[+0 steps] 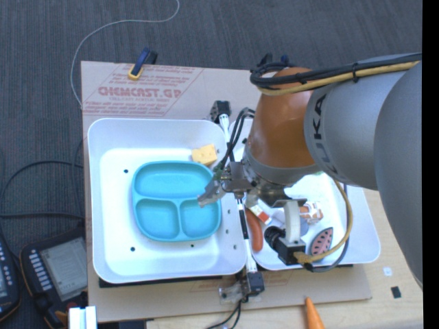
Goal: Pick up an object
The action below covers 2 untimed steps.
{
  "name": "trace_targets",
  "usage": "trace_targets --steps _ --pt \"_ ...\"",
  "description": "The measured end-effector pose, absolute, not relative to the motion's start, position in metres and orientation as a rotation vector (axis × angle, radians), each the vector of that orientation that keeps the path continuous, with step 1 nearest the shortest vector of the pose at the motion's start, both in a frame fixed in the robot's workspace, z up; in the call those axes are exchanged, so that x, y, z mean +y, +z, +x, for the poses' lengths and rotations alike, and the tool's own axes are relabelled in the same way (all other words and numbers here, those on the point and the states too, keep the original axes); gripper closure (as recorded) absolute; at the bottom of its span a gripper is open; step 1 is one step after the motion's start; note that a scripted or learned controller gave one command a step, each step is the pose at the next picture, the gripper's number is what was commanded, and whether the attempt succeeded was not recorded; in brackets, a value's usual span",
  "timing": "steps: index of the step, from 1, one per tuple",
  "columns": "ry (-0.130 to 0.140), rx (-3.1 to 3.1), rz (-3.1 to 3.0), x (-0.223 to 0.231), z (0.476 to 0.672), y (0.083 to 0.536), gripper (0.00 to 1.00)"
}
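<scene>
Left bin [110,184]: you've got a blue divided plate [175,201] lying flat in the middle, and a yellow block [204,155] just off its upper right corner, near the bin wall. Your gripper [218,187] sits over the plate's right edge, beside the divider between the bins; fingers hard to read, can't tell whether they're spread or pressed together, nothing visibly between them. Right bin [363,242]: an orange carrot-like piece [256,233] by the divider, small mixed items partly hidden under the arm [322,136].
</scene>
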<state>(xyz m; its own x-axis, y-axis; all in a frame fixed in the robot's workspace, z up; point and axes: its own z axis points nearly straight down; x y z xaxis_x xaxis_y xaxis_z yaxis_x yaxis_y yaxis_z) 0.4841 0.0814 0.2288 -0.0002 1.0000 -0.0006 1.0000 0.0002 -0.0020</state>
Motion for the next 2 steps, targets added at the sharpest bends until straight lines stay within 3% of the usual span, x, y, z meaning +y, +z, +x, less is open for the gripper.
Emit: trace_targets --steps 2 --pt "0.003 -2.221 -2.221 0.0813 0.4841 0.2288 0.00"
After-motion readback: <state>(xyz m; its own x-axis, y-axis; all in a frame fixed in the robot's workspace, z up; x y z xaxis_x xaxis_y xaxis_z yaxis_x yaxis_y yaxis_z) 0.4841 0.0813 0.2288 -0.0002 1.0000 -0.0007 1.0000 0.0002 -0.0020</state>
